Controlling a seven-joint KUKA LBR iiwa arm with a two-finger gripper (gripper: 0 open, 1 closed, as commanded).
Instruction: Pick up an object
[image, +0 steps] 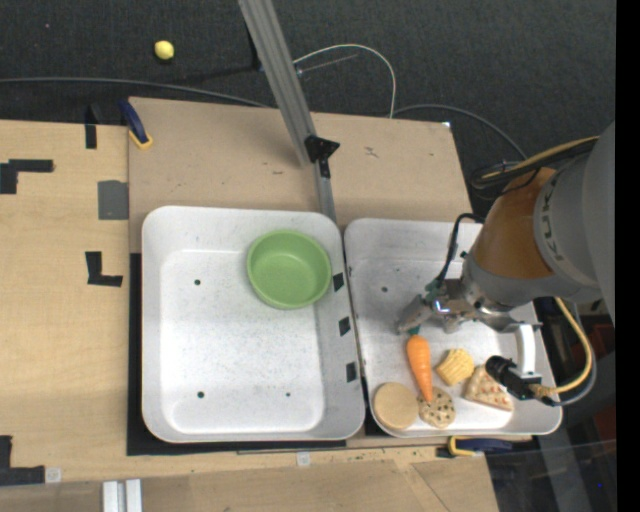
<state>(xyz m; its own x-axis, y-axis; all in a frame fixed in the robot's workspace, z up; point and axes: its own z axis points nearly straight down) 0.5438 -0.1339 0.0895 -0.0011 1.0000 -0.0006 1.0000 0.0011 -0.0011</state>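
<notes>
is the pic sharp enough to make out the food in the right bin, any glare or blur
Camera view: lighting is even and soft, with no strong glare on the white right bin; the carrot and green bowl read clearly; the small pieces near the carrot look soft and grainy, so their details are hard to tell; the tool is dark and slightly blurred, casting a faint shadow on the bin floor.

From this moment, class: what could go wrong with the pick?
1. The carrot, corn, cookie, round disc and pizza slice lie crowded together, so the gripper may nudge neighbours or grab nothing.
2. They sit near the right bin's front wall, which could block a clean descent.
</notes>
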